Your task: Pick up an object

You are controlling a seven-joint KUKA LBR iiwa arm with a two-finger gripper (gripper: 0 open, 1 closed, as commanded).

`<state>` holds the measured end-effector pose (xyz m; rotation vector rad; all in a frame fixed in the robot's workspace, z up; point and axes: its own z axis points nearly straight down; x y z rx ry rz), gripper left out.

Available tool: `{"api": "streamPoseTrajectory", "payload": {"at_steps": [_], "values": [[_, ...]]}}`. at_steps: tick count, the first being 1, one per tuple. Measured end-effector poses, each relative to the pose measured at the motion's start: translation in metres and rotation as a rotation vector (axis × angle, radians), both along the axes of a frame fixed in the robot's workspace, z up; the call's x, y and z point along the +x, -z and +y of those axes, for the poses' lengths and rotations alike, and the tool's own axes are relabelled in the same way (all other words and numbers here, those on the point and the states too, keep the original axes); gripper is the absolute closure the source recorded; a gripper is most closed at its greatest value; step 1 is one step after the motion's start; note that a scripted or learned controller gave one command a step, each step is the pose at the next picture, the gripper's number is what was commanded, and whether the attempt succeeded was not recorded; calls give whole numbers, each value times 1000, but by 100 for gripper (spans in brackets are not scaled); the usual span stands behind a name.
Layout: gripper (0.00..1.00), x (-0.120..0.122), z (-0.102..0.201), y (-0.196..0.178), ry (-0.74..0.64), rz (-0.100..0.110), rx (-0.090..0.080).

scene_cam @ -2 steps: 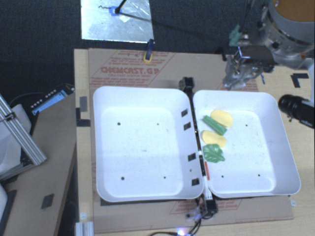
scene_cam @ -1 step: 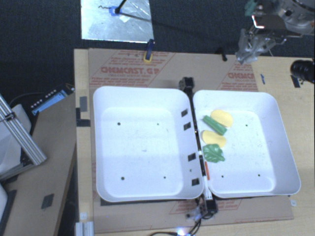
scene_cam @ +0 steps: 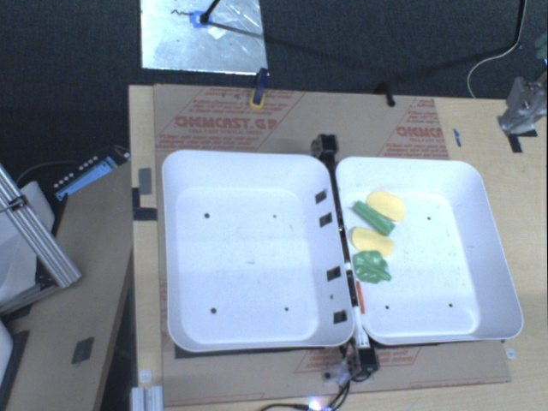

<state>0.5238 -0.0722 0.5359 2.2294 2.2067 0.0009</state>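
Four small objects cluster against the left side of the right bin, near the divider between the two bins: a yellow piece at the top, a long green piece slanting just below it and touching it, a second yellow piece beneath, and a leafy green piece lowest. The left bin sits alongside. Both rest on a cardboard sheet atop the bench. A grey part of the arm shows at the upper right edge, well apart from the objects; whether the fingers are spread or closed cannot be told.
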Motion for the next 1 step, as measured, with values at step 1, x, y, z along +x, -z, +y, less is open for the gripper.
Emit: {"api": "streamPoseTrajectory", "payload": {"at_steps": [1], "values": [[100,17,-127,23,0,4,-2]]}}
